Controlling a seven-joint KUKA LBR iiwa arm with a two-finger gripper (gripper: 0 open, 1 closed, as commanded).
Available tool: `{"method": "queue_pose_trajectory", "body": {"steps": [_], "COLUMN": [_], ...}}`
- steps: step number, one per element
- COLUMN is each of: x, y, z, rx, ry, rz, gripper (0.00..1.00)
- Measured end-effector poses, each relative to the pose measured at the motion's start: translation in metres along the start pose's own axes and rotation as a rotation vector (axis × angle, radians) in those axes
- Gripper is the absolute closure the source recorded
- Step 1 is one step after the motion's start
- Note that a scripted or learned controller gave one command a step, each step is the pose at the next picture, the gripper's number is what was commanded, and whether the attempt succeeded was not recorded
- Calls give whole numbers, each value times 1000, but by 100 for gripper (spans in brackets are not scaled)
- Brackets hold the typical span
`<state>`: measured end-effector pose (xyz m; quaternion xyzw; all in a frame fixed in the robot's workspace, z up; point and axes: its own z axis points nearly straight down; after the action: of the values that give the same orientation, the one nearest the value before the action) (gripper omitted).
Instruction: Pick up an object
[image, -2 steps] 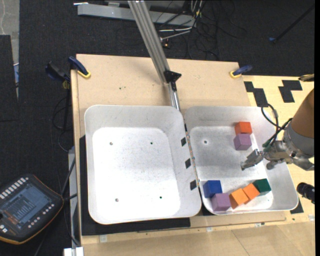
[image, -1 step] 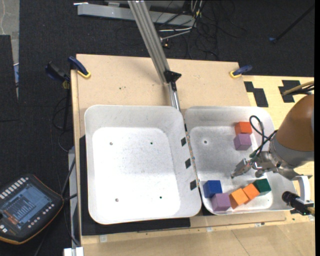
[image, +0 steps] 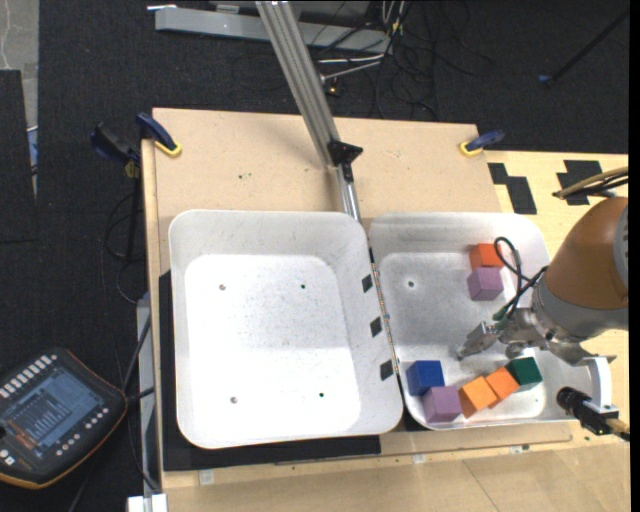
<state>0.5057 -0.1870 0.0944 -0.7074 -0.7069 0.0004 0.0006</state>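
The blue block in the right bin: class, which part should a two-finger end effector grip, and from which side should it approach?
Grip the blue block across two opposite side faces, coming straight down from above. Its flat top faces up. The right bin wall lies close on its left and a purple block sits just below and to its right, so the upper and lower faces probably offer more finger room.

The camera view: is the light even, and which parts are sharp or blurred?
In the camera view the light is fairly even and soft over both bins; the left bin looks bright with slight glare, the blocks such as the blue block cast faint shadows; the arm at the right edge is softer than the bench, and the floor beyond is dark.
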Motion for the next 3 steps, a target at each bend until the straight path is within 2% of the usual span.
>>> {"method": "queue_pose_trajectory", "body": {"steps": [1, 2, 3], "x": [0, -1, 4], "y": [1, 1, 12], "z": [-11, -54, -110], "rx": [-4, -7, -9], "ry": [-1, -3, -3], "rz": [0, -3, -5], "gripper": [100, 100, 100]}}
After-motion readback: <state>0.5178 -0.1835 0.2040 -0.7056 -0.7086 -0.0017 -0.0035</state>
